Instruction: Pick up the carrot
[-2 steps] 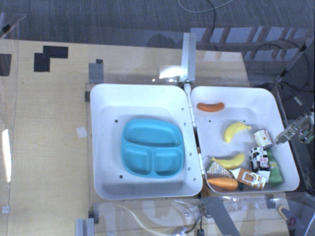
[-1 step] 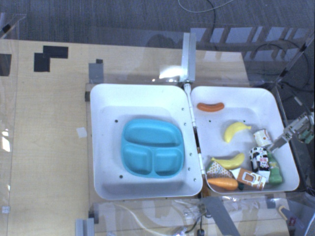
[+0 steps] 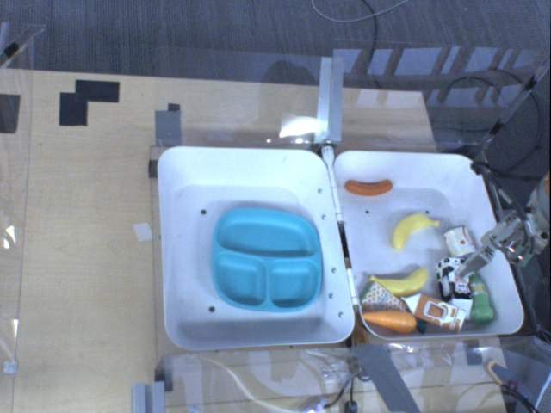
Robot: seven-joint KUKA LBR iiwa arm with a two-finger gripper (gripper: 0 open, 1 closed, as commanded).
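Carrot (image 3: 389, 321) lies along the near wall of the right bin (image 3: 405, 169), beside a banana (image 3: 399, 282). My tool (image 3: 465, 268) hovers farther right over a cow-patterned toy (image 3: 448, 273); its grip I cannot tell.

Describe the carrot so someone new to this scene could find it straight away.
Look in the right bin, along its near edge by the left corner. The carrot lies there flat, below a banana; it is the one orange tapered piece, duller than the sausage.
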